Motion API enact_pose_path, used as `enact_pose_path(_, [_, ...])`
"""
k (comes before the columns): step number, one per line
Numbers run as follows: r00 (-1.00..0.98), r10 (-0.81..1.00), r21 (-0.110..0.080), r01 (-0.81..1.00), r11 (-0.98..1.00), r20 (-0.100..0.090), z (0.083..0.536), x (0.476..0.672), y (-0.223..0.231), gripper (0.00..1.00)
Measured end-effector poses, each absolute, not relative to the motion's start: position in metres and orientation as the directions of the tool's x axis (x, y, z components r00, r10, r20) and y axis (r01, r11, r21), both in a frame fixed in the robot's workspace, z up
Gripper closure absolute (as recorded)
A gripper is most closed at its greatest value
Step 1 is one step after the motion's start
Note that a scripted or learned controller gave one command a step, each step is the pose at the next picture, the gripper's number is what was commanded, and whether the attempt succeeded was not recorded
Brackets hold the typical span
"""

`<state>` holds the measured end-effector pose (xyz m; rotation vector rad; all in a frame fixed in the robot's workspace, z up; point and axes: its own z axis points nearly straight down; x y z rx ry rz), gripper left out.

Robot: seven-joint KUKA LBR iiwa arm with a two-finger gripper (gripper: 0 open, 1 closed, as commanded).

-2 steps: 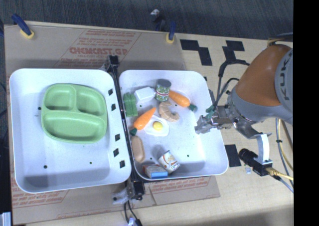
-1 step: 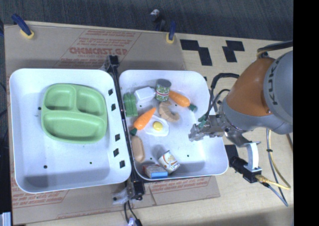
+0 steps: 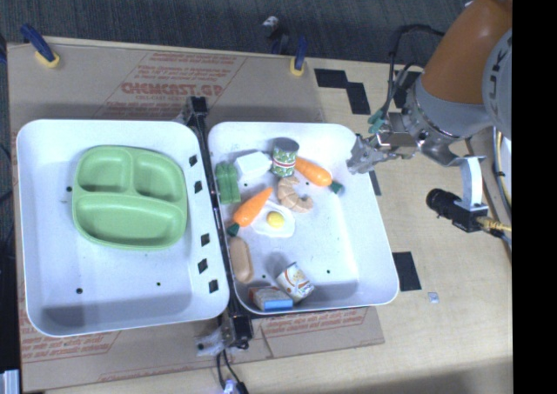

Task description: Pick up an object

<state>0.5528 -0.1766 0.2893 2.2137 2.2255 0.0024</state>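
I have the gripper (image 3: 362, 160) hanging at the right rim of the right bin (image 3: 370, 236), up near that bin's far right corner, and from this slant I cannot tell how it stands. Everything I might pick lies to its left and toward me, inside that bin. Nearest, I judge, is the carrot (image 3: 313, 173) just left of the tool, its long axis running roughly left to right with the green stub toward the rim; so the coming move is a short reach inward and down.

The left bin (image 3: 43, 279) holds one thing, a green divided tray (image 3: 130, 197) (three compartments, nothing in them that I can see).

The right bin is crowded. Along its left wall sit a green block (image 3: 227, 182) and, nearer me, a sausage (image 3: 240, 260). A second carrot (image 3: 251, 208) lies on a diagonal between them. In the middle are a small can (image 3: 285, 157) standing upright, a pale pastry-like piece (image 3: 296, 196) touching the first carrot's end, and a fried egg (image 3: 278, 222). At the near edge rest a tilted carton (image 3: 295, 280) and a blue box (image 3: 272, 300).
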Motion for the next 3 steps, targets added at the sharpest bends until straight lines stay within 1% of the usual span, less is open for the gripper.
enact_pose_path(1, [-0.005,1.000,0.002,1.000,0.005,0.000,0.289,0.553,-0.177,0.00])
enact_pose_path(2, [-0.006,1.000,-0.004,1.000,0.006,0.002,0.092,0.535,-0.148,0.00])
enact_pose_path(3, [-0.009,1.000,-0.005,1.000,0.009,0.002,0.102,0.536,-0.148,1.00])
